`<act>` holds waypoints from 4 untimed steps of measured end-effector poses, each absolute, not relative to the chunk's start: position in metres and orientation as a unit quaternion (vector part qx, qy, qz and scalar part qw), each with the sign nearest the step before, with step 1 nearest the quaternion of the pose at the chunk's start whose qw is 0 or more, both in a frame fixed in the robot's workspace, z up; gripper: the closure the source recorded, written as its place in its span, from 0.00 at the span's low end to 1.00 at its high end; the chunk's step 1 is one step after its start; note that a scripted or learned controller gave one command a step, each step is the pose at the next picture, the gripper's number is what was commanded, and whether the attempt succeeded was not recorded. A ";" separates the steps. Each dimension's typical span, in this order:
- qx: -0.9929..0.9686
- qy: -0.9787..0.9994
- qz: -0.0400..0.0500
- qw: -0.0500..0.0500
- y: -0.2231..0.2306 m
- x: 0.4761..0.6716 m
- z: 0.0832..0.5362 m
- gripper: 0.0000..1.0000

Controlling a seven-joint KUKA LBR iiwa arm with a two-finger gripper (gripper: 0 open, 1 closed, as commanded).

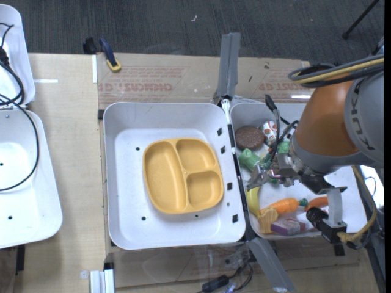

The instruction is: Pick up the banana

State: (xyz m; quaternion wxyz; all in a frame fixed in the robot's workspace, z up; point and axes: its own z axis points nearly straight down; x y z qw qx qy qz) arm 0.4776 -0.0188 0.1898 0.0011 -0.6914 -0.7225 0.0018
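1. Left bin: white, shallow, holding a yellow three-compartment plate near its middle.
2. Right bin: just right of the left bin, crowded with toy food.
3. Banana: yellow, against the right bin's left wall, just right of the plate.
4. Gripper: directly above the banana's upper end; finger spread cannot be told, nothing seen held.
5. Brown disc, green piece, carrot, purple box: further right of the plate.

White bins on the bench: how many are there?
2. The left white bin holds a yellow divided plate. The right white bin, beside it, holds the banana and other toy food, partly covered by the arm.
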 end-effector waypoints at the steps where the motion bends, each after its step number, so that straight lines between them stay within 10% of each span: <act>1: -0.691 -0.723 0.003 0.002 -0.019 0.479 0.197 1.00; 2: -0.691 -0.723 0.003 0.002 -0.019 0.478 0.197 0.00; 4: -0.735 -0.678 0.002 0.000 -0.048 0.482 0.236 0.00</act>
